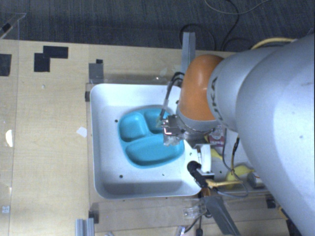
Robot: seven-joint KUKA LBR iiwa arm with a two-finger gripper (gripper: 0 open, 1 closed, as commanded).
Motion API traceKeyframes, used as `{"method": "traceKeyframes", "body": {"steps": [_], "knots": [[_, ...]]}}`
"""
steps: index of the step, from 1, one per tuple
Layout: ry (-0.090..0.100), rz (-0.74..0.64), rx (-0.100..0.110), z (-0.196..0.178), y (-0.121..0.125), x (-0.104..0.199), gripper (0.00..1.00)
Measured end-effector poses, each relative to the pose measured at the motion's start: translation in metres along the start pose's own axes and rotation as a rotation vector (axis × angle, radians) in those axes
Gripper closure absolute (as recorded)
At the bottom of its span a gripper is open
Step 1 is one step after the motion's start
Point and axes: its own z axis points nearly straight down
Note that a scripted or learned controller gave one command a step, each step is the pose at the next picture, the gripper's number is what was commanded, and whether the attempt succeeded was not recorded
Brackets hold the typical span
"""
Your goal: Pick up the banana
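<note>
A yellow piece that looks like the banana peeks out in the right bin, low beside the arm, which hides most of it. My gripper hangs at the end of the wrist near the front edge of the bins, left of and below that yellow piece. The view shows nothing held in it. The orange band and grey wrist sit over the seam between the two bins.
A blue divided tray lies in the left bin, partly under the wrist. The big grey arm covers nearly all of the right bin. Cables and a metal fitting hang by the wrist.
</note>
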Motion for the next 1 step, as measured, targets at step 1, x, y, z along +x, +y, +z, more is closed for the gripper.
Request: {"method": "traceKeyframes", "body": {"steps": [1], "knots": [[-0.001, -0.398, -0.005, -0.1104, 0.0281, 0.0317, 1.0]]}}
